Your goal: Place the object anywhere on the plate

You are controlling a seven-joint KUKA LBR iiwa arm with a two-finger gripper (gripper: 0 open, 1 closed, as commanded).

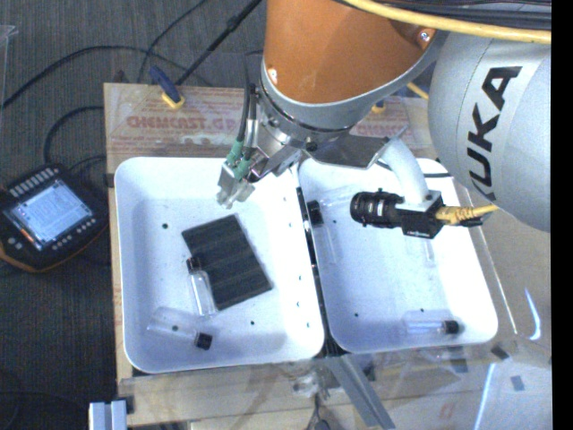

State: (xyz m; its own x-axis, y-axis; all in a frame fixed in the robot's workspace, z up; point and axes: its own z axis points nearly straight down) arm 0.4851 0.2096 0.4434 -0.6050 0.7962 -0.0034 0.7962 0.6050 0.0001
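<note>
My arm [349, 43] takes up the view from 12 to 3 o'clock, above the desk [179, 119] and its two bins. The left bin [143, 240] holds the black ribbed plate [228, 258], which lies flat near its centre, turned at a slant. The right bin [385, 276] stands just beside it at 3 o'clock.

My hand [231, 189] hangs over the left bin, at 12 o'clock of the plate and near its upper corner. I cannot tell whether it is open or closed, and I see nothing gripped in it.

I take the object to be one of the clear capped vials, and none is on the plate yet. The first vial [202, 292] lies against the plate's 8 o'clock edge. The second vial [175, 325] is at the left bin's 7 o'clock corner. The third vial [425, 327] is at the right bin's 5 o'clock. The fourth vial [320, 236] lies along that bin's 9 o'clock wall.

The risks as I judge them:
- If I carry nothing, letting go here places nothing.
- If I do carry a vial, my hand is above the plate's corner, so the vial could land on bare bin floor.
- A round vial could also roll off the plate.
- The plate looks loose, so coming down on its edge may push it.
- Going for the first vial, I might catch the plate as well.
</note>
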